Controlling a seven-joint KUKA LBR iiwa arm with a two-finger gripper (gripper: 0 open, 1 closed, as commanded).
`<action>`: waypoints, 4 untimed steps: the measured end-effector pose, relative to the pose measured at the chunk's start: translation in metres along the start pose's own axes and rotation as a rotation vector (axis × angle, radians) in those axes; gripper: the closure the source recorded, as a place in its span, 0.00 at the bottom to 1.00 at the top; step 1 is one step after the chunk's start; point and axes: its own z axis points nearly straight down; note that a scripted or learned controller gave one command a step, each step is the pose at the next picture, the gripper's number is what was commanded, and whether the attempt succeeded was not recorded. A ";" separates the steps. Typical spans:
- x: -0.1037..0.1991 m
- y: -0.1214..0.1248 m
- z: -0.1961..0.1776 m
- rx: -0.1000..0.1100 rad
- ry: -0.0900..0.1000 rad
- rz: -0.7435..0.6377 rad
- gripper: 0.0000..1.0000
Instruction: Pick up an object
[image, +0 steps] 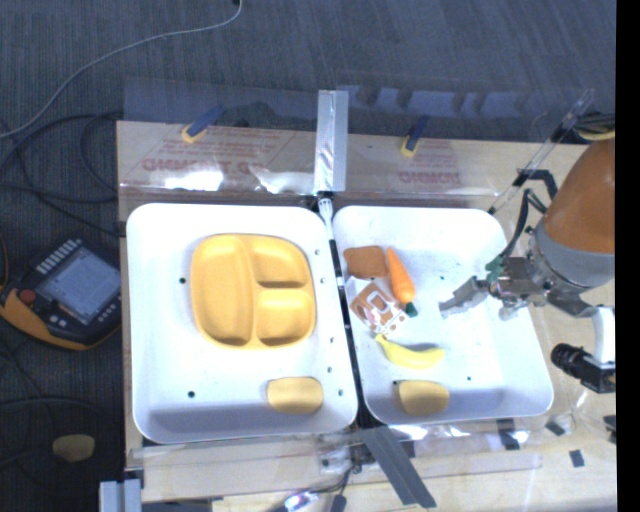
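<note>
The right bin (520, 395) held the graspable things, all on the side of the gripper (462, 298) away from the arm. Nearest to it lay the carrot (400, 277), orange with a green tip, slanted along the bin floor just beyond the gripper's reach end. Touching the carrot's far side sat a brown bread slice (365, 261). Below the carrot, a small white and orange box (377, 308) lay tilted, and just under that a yellow banana (410, 352) curved along the floor. A tan bun-like piece (423, 397) rested near the bin's front wall, further below the gripper.

The gripper hung over the right bin's open floor, pointing toward the carrot and box, apart from all of them. Nothing was seen between its fingers; whether they stood apart or together could not be told at this angle and sharpness. Behind it the grey arm (560, 275) ran back to its orange band (590, 195).

Farther off, past the divider, the left bin (150, 300) carried a yellow divided tray (252, 290) and another tan bun (295, 394) near its front. A handheld controller (60, 292) lay on the carpet well beyond that bin.
</note>
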 end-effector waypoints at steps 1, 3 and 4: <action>0.044 0.044 0.052 0.000 0.000 -0.196 0.00; 0.072 0.102 0.038 -0.001 -0.001 -0.355 0.00; 0.084 0.096 0.020 -0.004 -0.001 -0.334 0.00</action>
